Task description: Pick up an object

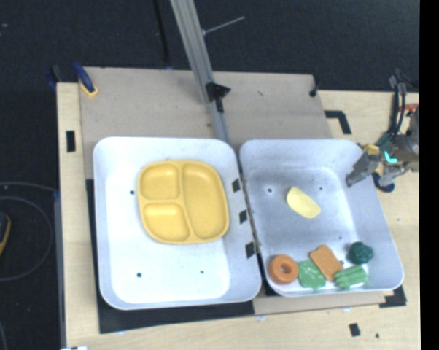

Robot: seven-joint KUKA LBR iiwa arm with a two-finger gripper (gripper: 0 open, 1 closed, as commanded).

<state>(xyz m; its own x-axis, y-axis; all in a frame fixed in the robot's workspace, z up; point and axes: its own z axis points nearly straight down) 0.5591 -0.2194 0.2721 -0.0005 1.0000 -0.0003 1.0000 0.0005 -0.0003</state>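
**Gripper at the bin's edge, nothing lifted yet**

Across the middle of the frame sit the two white bins, largest things on the bench. Left of centre is the left bin, bearing a yellow divided plate in its upper half. Right of centre is the right bin, where all the loose objects lie.

Next in size, at the right edge of the frame, is the gripper, reaching in over the upper right rim of the right bin. Its fingers point down and to the left; whether they are apart or together I cannot tell. Nothing shows between them.

Smaller again are the candidates for the pick. A pale yellow piece lies alone near the middle of the right bin. Along that bin's lower rim, packed close, are an orange ring, a light green piece, an orange block, a green pod and a dark green lump.

By my judgement the task is barely begun: everything rests on the bin floor, so the approach, closing and lifting remain.
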